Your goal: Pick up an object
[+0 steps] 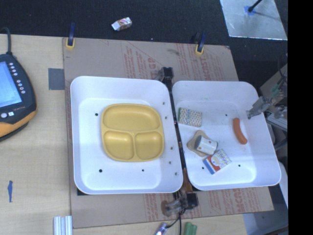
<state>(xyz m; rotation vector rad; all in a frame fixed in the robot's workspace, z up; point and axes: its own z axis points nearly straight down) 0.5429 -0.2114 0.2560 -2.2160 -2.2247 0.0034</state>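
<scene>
Fingers (251, 113) of the gripper (249, 115) look pressed together into 1 thin grey point, and nothing sits between them. The gripper hangs over the right side of the right bin (244, 177), near its far wall. An orange sausage (239, 131) lies just beside the tip, a bit lower in the view, not touching it. More things lie in the same bin, closer to the middle wall: a green packet (190, 116), a small tan box (202, 143) and a red and blue packet (216, 161). The left bin (85, 175) holds a yellow plate (132, 131) with 3 parts.
</scene>
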